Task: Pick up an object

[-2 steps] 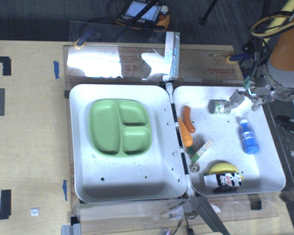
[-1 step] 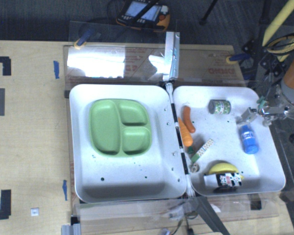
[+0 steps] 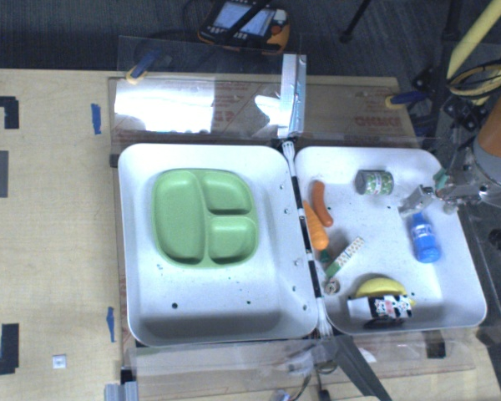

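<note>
My gripper [image 3: 431, 194] hangs over the right bin's [image 3: 468, 299] far right side, at the end of the grey arm coming in from the right. Just below it lies a blue bottle [image 3: 424, 241], apart from the gripper. A small green-labelled can [image 3: 374, 181] lies to the gripper's left. Two orange carrots [image 3: 318, 215] rest along the bin's left wall. Beside them is a thin striped stick [image 3: 344, 256]. A yellow banana [image 3: 379, 286] and a black-and-white bottle [image 3: 390, 307] lie at the near edge. Nothing shows in the gripper.
The left bin [image 3: 134, 291] bears a green divided plate [image 3: 204, 215]. A metal divider [image 3: 294, 90] and a clear sheet stand behind the bins. Cables and a handheld unit [image 3: 244, 22] lie on the floor beyond the bench.
</note>
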